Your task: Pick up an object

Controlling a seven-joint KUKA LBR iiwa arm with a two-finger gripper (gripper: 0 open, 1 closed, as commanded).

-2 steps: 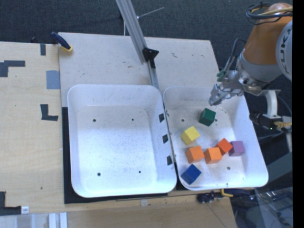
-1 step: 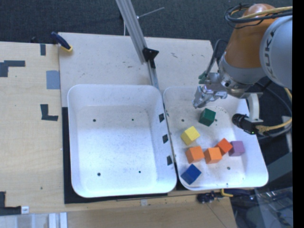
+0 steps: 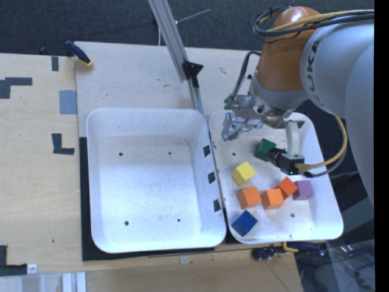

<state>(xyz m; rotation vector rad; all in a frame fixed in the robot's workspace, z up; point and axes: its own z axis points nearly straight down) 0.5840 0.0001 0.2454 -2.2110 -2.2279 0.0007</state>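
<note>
Blue cube (image 3: 244, 222) sits nearest, with orange (image 3: 249, 196), yellow (image 3: 243, 173) and purple blocks (image 3: 303, 190) in the right bin (image 3: 325, 224); end effector (image 3: 231, 131) above, grip state unclear.

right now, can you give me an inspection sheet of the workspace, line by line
surface: two white bins side by side; left bin holds no blocks, right bin holds all the blocks
job's things: yellow block, green block, three orange blocks, purple block, blue block
clutter: blue and yellow clamp on the bench
grippers: gripper hangs over the right bin's far left corner, nothing seen held
cables: orange cable beside the green block
surroundings: grey metal rail, dark floor
</note>
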